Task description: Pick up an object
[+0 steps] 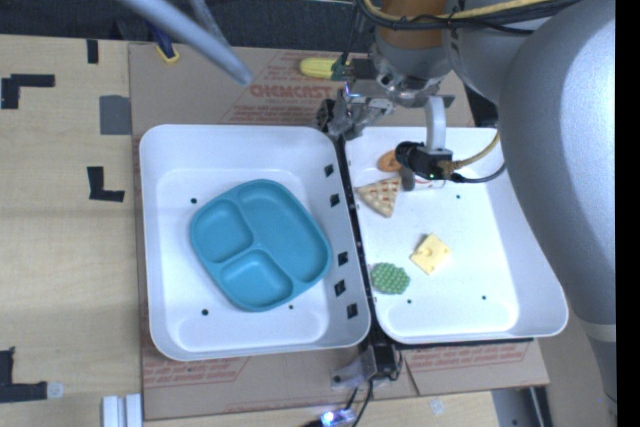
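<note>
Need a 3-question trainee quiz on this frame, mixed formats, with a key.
1. True or false: the blue plate lies in the left bin.
2. Of these three things in the right bin, which lies closest to the gripper? A) green piece B) yellow wedge C) triangular slice
3. Fill in: the blue plate is divided into ___ compartments.
Key: 1 true; 2 C; 3 three.
</note>
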Robot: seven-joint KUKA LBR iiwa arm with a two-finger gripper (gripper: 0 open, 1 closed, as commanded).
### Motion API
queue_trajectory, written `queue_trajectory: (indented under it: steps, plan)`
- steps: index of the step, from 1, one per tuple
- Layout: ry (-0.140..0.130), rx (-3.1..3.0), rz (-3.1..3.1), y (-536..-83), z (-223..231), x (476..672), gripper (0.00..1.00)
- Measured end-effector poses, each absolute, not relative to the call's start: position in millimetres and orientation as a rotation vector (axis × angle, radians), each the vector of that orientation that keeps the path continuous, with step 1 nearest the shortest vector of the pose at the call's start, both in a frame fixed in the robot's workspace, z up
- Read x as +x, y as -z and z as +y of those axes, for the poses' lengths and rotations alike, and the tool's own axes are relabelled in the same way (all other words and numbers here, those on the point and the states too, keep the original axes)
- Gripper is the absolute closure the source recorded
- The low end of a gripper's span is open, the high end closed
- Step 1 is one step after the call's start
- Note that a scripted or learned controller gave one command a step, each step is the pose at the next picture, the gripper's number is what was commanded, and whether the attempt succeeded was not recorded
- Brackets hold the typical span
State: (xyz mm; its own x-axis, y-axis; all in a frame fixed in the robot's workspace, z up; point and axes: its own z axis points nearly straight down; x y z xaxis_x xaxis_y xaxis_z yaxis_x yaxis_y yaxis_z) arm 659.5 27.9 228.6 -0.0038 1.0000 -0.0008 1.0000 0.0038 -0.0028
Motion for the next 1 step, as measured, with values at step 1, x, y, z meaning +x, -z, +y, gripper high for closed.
queue_trajectory:
  steps: [1]
  plan:
    - [-0.001, -2.213, -2.228, -222.8, 90.3, 664.9, 1.0]
